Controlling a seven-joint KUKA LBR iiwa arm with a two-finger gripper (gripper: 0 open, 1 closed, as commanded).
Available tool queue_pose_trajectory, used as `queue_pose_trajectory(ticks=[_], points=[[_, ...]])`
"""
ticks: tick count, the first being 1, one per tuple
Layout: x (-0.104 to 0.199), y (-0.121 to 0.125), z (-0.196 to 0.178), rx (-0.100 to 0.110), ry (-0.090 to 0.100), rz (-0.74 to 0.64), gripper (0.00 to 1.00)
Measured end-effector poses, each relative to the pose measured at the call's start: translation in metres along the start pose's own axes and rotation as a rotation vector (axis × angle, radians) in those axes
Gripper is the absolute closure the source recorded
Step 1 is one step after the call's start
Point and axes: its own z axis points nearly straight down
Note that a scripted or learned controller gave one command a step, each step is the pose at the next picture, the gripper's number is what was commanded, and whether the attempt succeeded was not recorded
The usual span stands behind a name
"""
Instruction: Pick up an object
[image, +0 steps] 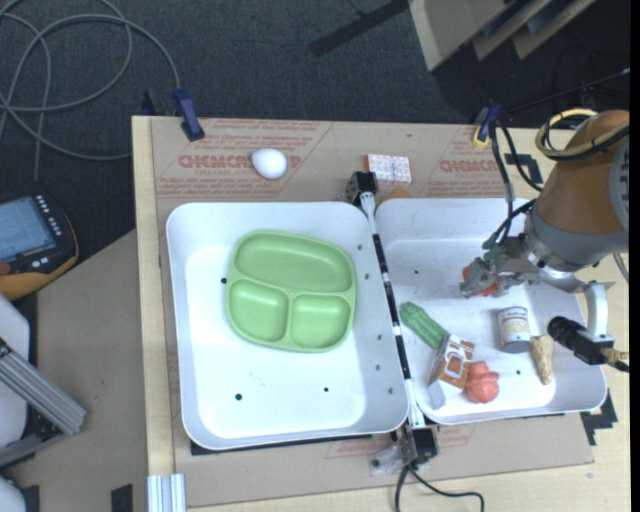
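Two white bins: left bin, right bin. One green tray, left bin. In the right bin: one green pickle, one can, one orange carton, one red lump, one tan cone. Far board edge: one white egg, one small box, two blue clamps.

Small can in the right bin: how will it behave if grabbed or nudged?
The small can looks rigid, so it should probably hold up to a firm pinch. Its round, smooth wall may slip or roll if tipped. It appears to stand upright, close to the cone-shaped piece, so a sideways push would likely knock into that.
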Motion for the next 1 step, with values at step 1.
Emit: queue_pose_trajectory(ticks=[1], points=[[0.0863,0.038,-0.0409,-0.003,-0.001,0.0,1.0]])
